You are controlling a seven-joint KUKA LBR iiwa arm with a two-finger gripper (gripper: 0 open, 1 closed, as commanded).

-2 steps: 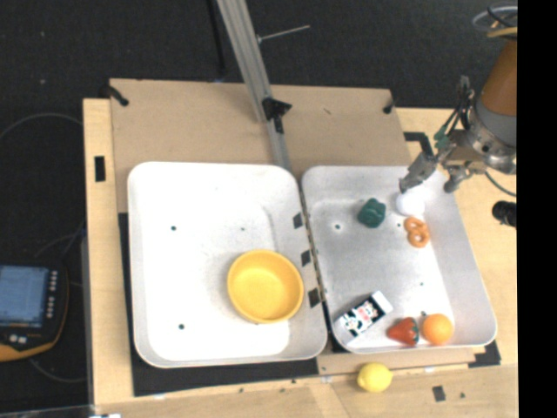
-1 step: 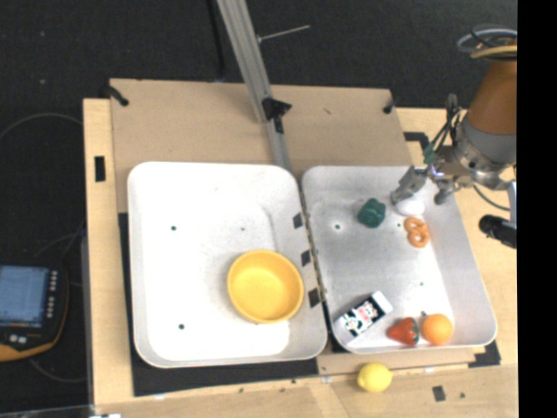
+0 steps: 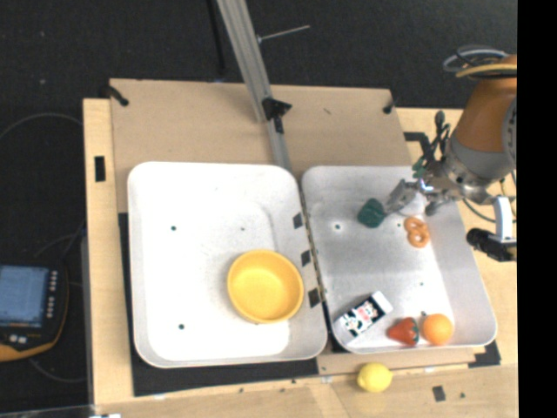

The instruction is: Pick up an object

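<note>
Hand over right bin, nothing held.
Hand [image 3: 419, 192], fingers apart, hovers upper right between green block [image 3: 372, 213] and orange pretzel [image 3: 417, 232], presumably choosing.

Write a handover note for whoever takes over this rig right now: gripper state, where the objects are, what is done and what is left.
Gripper: over the far part of the right white bin, nothing seen between its fingers; open or shut is unclear.
Right bin: small dark green block beside the gripper, orange pretzel-shaped ring, black-and-white printed box, red pepper-like toy, orange ball.
Left white bin: yellow plastic bowl.
On the bench, outside the bins: yellow lemon-like ball.
Done: no pick yet.
Left: grasp and lift one object; the green block and the ring look nearest.
</note>
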